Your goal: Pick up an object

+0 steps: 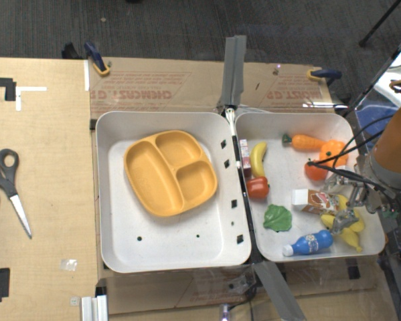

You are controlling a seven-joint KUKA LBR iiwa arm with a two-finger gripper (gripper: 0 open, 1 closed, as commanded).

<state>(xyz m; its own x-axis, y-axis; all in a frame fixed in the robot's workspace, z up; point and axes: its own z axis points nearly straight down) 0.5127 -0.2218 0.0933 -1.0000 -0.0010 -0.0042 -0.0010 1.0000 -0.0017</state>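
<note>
Progress: nothing lifted yet; toys lie in right bin (280,122).
Gripper (345,209): low over yellow toy (351,233); jaw state probably unreadable.

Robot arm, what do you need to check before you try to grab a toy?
1. Tool is over the right bin, low at its right side: ok.
2. A toy sits right under the tool: ok, yellow pieces and a small brown packet lie there.
3. Toy already caught in the tool: cannot tell, cables and clutter hide it.
4. Room around the target: not ok, the blue bottle, packet and yellow pieces crowd together.
5. Easier toys standing apart: ok, the banana and the green leafy toy have space around them.
6. Yellow divided plate in the left bin is out of the way: ok.
</note>
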